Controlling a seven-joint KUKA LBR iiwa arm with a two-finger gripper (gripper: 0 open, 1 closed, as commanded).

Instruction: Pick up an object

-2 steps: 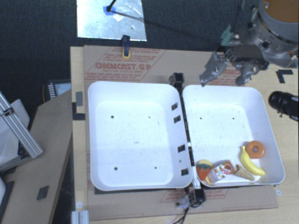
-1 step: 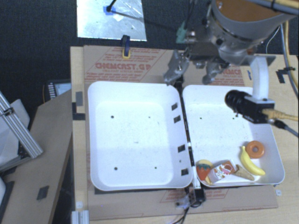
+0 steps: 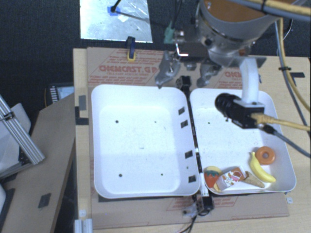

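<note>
So the claw [image 3: 183, 76] is hanging up over the far edge of the two bins, right about where they meet, with its fingers spread wide and nothing between them. All the stuff to grab is piled in the near corner of the right bin [image 3: 282, 130]: a yellow banana [image 3: 261, 169], an orange donut-looking ring [image 3: 265, 155] just beside the banana's top end, a tomato-ish red and orange thing [image 3: 212, 176] at the left of the pile, and a little red and white packet [image 3: 230, 177] lying next to it. The left bin [image 3: 104, 130] has no objects in it.

My guess is these are toy food pieces, so light, stiff and a bit slick. The banana looks like the easiest pick: go across its narrow middle, not along the curve. The packet lies flat and would be hard to get fingers under. Everything sits close to the bin wall, so the near finger could bump it.
</note>
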